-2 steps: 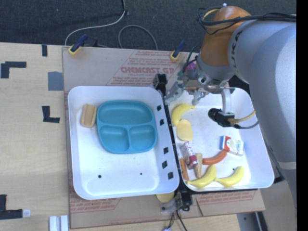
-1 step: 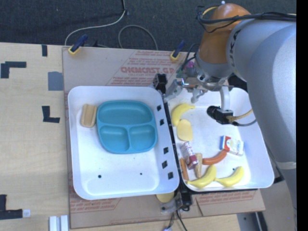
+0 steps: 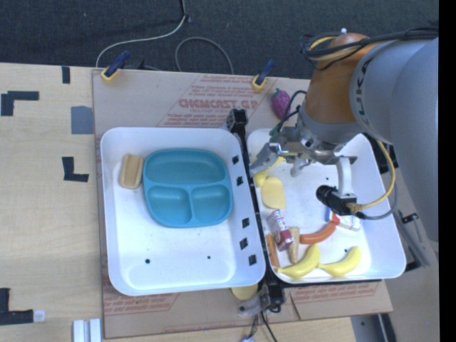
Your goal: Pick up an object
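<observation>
The gripper (image 3: 285, 155) hangs low over the upper left part of the right bin (image 3: 381, 258), close to the wall it shares with the left bin (image 3: 125, 262). The grey arm with its orange band comes in from the upper right of the frame. From this slanted view I cannot tell whether the gripper is released or clenched, and nothing can be seen gripped in it. The things to pick from lie in the right bin. A pale yellow block (image 3: 273, 192) sits just below the gripper, against the bin's left wall. Below that is a small bottle with a red label (image 3: 281, 228). To the bottle's right an orange sausage-shaped piece (image 3: 318, 235) lies at a slant. Two bananas (image 3: 303, 262) lie end to end along the bin's lower edge, the second banana (image 3: 345, 261) to the right of the first. In the left bin a blue divided plate (image 3: 189, 189) lies flat in the upper half, and a tan slice of bread (image 3: 130, 171) lies just beside its left edge. A purple fruit (image 3: 280, 103) lies outside the bins on the brown cardboard sheet (image 3: 171, 102), above the right bin's upper left corner.
</observation>
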`<state>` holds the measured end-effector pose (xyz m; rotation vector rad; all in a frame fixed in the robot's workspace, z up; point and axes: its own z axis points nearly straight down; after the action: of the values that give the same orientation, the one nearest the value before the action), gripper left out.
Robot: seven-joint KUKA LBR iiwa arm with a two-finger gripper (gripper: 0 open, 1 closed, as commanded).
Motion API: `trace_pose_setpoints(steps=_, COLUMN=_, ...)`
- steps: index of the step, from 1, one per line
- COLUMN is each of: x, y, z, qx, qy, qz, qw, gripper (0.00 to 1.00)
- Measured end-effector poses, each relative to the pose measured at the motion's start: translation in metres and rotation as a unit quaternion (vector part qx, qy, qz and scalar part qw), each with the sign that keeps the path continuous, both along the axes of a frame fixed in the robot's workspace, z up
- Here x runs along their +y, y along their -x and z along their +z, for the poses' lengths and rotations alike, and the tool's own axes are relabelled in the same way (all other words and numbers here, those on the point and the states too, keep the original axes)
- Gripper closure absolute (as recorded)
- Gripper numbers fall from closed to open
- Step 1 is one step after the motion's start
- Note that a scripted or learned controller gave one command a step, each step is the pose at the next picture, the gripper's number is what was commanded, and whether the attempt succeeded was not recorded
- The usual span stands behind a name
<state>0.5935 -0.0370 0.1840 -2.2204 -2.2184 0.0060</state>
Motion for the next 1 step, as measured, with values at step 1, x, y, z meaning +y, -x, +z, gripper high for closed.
trace_pose_setpoints(steps=1, x=-0.0114, y=0.0476, z=-0.0001, qx=0.000, qy=0.0000, qz=0.000, qw=1.0000, gripper=0.00)
